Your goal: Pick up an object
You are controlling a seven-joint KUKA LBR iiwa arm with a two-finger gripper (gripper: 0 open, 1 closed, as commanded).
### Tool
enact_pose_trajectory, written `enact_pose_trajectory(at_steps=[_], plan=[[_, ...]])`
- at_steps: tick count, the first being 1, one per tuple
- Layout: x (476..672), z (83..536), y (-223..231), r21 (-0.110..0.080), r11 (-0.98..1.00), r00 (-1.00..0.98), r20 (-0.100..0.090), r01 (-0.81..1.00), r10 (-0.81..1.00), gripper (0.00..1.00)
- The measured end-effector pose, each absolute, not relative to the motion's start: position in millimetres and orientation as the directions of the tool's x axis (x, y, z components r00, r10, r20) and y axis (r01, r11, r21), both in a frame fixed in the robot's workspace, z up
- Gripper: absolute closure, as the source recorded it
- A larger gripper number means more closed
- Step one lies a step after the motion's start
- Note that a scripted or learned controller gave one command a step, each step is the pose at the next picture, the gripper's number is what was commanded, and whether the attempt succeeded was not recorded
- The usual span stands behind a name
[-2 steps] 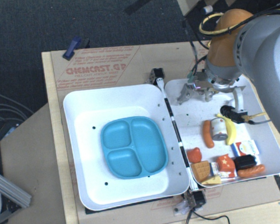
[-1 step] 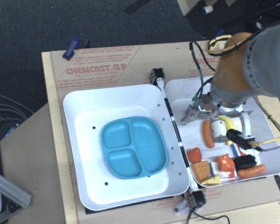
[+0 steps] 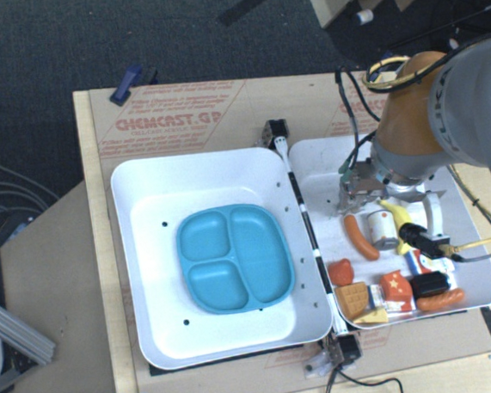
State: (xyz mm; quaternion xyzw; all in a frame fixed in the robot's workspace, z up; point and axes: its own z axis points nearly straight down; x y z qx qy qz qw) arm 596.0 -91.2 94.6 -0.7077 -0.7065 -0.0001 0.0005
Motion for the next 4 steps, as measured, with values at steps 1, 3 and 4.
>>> enact_pose_trajectory(at_steps=[1, 3, 4], plan=[[595.9, 94.5, -91.2, -0.001, -0.002, 0.002, 0.001, 1.000, 1.000, 0.00], [566.8, 84.1, -93.8, -0.002, -0.001, 0.001, 0.001, 1.000, 1.000, 0.00], [567.5, 94.4, -93.6, 0.000, -0.002, 0.002, 0.000, 1.000, 1.000, 1.00]])
